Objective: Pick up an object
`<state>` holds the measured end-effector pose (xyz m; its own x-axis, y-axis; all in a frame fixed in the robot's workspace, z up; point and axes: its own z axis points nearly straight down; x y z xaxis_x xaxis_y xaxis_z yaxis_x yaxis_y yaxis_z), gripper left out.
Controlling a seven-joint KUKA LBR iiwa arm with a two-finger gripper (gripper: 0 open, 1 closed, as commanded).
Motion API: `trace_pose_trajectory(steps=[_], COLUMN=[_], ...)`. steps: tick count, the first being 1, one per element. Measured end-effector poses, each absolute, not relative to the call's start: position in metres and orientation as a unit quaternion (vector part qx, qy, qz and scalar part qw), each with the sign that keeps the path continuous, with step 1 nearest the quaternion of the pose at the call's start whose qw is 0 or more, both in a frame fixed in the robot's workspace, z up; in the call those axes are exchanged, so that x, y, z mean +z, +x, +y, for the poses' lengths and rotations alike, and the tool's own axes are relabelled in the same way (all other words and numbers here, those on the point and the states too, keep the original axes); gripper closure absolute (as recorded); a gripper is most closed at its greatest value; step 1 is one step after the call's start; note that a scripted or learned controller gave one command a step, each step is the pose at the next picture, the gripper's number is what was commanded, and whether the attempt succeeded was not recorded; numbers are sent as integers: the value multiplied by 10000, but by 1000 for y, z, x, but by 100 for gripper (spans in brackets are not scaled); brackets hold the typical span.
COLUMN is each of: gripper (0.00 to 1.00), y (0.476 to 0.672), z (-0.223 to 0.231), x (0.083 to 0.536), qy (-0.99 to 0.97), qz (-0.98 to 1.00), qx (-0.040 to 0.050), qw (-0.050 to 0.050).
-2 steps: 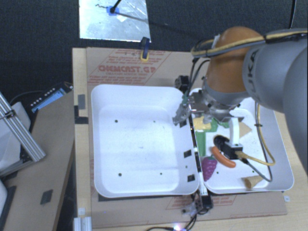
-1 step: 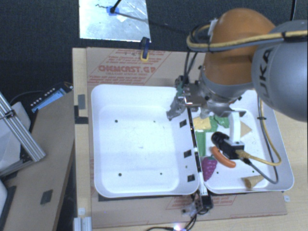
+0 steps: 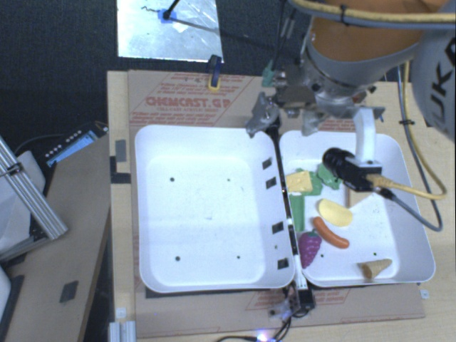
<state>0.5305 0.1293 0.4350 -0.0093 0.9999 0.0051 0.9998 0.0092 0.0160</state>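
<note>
The arm (image 3: pixel 370 20) reaches in from the right, its orange band filling the upper right corner, with the grey wrist just below it. The gripper (image 3: pixel 283 123) hangs over the far end of the divide between the two bins. Its two fingers stand well apart: one dark fingertip (image 3: pixel 258 125) sits at the far right corner of the left bin (image 3: pixel 199 212), and the other (image 3: pixel 311 125) sits over the far edge of the right bin (image 3: pixel 406 226). Nothing lies between them, so the gripper is wide and carries nothing.

The objects to pick all lie in the right bin, towards its left half. A yellow block (image 3: pixel 299 183) lies close to the divide, with a green piece (image 3: pixel 329 177) touching its right side. Nearer the camera are a pale yellow oval piece (image 3: pixel 335 213) and, just beside it, an orange sausage-shaped piece (image 3: pixel 331 234). A purple grape-like piece (image 3: pixel 309 246) lies against the divide, and a tan cone (image 3: pixel 376 268) rests near the bin's near edge, apart from the rest. A green strip (image 3: pixel 297 213) runs along the divide, though what it is cannot be made out.

A black cylindrical fitting (image 3: pixel 347 168) with a yellow cable (image 3: pixel 417 189) hangs over the right bin, partly covering the green piece. Both bins rest on a cardboard sheet (image 3: pixel 185 100).
</note>
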Motion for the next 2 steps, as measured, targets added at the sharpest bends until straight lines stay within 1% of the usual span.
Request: trace_pose_trajectory(steps=[1, 2], gripper=[100, 100], y=[530, 526], z=[127, 140], x=[438, 470], qy=[7037, 7051], qz=[7105, 7091], qx=[22, 24], qw=[15, 12])
